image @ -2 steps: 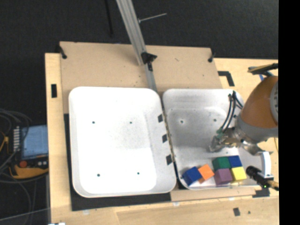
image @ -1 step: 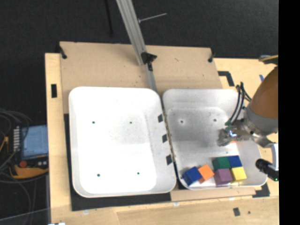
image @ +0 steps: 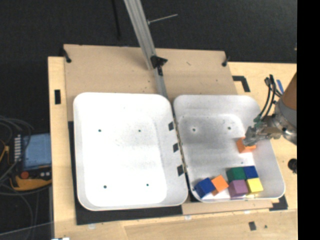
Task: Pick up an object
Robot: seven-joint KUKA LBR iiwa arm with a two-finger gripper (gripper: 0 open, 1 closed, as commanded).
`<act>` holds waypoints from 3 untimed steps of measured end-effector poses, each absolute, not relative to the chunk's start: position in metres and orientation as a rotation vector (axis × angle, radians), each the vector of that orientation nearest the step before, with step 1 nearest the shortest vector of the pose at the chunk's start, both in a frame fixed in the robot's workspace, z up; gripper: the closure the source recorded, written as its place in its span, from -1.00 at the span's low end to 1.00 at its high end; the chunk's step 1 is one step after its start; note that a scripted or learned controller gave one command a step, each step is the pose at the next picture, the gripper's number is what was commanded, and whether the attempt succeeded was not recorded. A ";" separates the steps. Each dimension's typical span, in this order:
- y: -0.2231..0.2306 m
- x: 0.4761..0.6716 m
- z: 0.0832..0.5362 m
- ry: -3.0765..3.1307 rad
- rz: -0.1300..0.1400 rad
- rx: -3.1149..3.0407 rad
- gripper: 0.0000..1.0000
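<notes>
Both white bins look like smooth, matt plastic; the right bin (image: 210, 114) shows grey scuffing, the left bin (image: 90, 134) beside it is cleaner. The bench (image: 200, 59) behind the right bin looks like matt, unpainted board.

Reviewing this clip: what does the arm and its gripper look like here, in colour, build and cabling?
At the right edge, the arm shows an orange-brown band above a grey wrist. Dark cables loop beside it. The gripper is small, grey and metallic, with a greenish spot at its base.

Gripper (image: 251, 137) low, arm from right
</notes>
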State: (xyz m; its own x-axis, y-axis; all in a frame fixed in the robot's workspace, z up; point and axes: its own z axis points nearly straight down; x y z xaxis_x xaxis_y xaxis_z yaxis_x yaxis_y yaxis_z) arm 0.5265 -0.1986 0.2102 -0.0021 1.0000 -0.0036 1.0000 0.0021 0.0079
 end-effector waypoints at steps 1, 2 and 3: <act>-0.200 0.528 0.264 2.220 0.006 2.211 1.00; -0.151 0.526 0.251 2.227 0.000 2.214 1.00; -0.092 0.520 0.242 2.230 0.002 2.214 1.00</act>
